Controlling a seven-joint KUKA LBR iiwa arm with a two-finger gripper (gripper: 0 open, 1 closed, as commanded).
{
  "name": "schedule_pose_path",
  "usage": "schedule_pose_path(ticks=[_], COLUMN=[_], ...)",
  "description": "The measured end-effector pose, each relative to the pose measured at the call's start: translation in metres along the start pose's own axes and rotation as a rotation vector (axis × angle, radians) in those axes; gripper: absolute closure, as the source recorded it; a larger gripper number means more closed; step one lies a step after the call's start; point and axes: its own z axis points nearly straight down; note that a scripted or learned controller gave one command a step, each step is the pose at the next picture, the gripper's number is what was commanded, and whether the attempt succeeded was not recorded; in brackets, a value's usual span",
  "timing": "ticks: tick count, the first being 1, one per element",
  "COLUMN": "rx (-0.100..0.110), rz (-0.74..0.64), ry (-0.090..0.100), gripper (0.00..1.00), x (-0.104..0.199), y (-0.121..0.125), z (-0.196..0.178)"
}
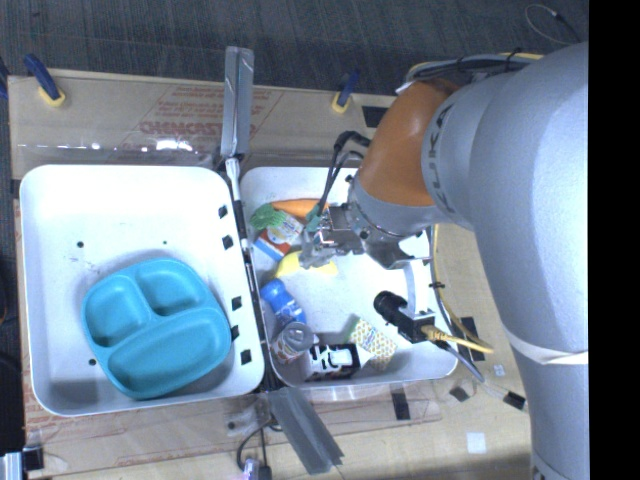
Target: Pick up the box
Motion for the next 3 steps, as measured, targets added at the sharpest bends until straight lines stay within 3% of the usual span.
schedule_pose_path(ticks=[1, 2, 3], rx=[-0.002, 0.0, -0.045], rz=[-0.356, -0.577, -0.568], ry=[-0.001, -0.001, -0.012], gripper=[1.0, 1.0, 1.0], x=[0.112, 0.163, 0.216], y=[0.029, -0.004, -0.044], z=[0.0, 0.101, 0.092])
